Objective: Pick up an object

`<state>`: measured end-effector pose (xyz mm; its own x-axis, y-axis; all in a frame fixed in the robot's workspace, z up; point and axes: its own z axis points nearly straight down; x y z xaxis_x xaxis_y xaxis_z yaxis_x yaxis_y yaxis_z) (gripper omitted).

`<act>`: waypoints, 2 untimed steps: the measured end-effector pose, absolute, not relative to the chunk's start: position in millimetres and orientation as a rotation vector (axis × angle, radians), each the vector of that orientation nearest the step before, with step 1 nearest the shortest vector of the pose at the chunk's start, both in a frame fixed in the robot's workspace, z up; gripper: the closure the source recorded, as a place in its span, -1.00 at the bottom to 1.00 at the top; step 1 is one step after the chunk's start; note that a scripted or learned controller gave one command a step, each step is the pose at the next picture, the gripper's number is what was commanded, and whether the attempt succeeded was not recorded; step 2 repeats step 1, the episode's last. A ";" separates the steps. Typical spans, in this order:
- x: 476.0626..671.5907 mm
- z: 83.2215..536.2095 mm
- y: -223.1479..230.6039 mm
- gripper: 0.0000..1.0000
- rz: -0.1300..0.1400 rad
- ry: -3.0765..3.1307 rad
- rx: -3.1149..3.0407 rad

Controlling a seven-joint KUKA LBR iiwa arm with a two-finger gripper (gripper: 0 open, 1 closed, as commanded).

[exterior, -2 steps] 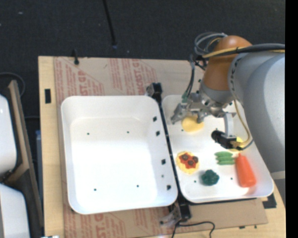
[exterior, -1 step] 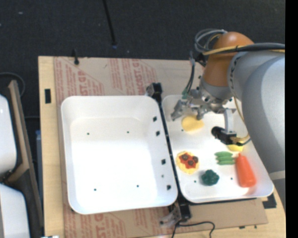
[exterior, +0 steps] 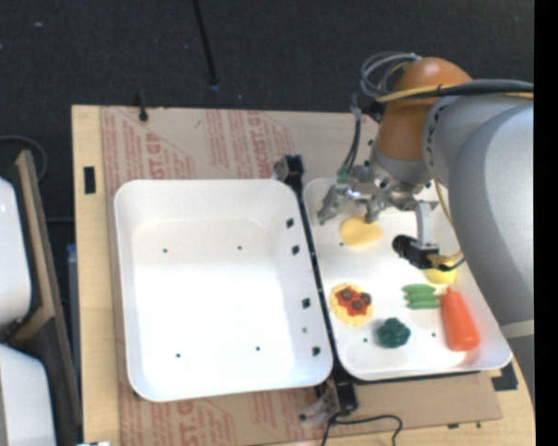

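The tool (exterior: pixel 353 203) hangs at twelve o'clock of the pale yellow piece (exterior: pixel 360 234); whether it is apart I cannot tell; an off-centre descent could nudge the piece away

The arm (exterior: pixel 488 193) is a thick, smooth, light grey tube with a rounded shell. Above the wrist sits a glossy orange band (exterior: pixel 414 110), domed at the top. Thin grey cables (exterior: pixel 383 71) loop out beside the band, and one dark cable runs along the top of the grey shell. Below the band is a grey wrist ring, then the end effector (exterior: pixel 358 203), a cluster of small silver metal parts with a black block to its right.
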<state>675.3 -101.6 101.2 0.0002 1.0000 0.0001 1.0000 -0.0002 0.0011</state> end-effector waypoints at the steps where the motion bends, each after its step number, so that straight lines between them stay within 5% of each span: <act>1: 673.3 101.0 -100.6 -1.00 0.000 2.220 2.221; 2: 673.3 101.0 -100.6 -1.00 0.000 2.220 2.221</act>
